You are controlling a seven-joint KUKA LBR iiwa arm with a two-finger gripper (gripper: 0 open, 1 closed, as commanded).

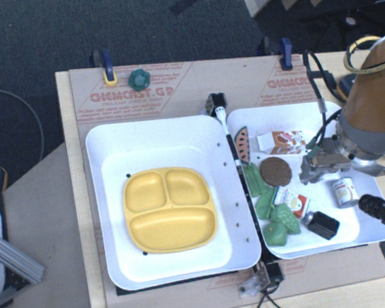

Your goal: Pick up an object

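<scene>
The right bin holds several small objects. Among them are a brown round disc, a watermelon-slice toy, a white and red packet, green leafy pieces, a small red-and-white packet, a black block and a small white can. My gripper hangs low over this bin, just right of the brown disc and left of the can. Nothing can be seen held in it.
The left bin holds a yellow divided plate. A teal knob and blue clamps sit on the cardboard behind the bins. Cables run along the right bin's far edge.
</scene>
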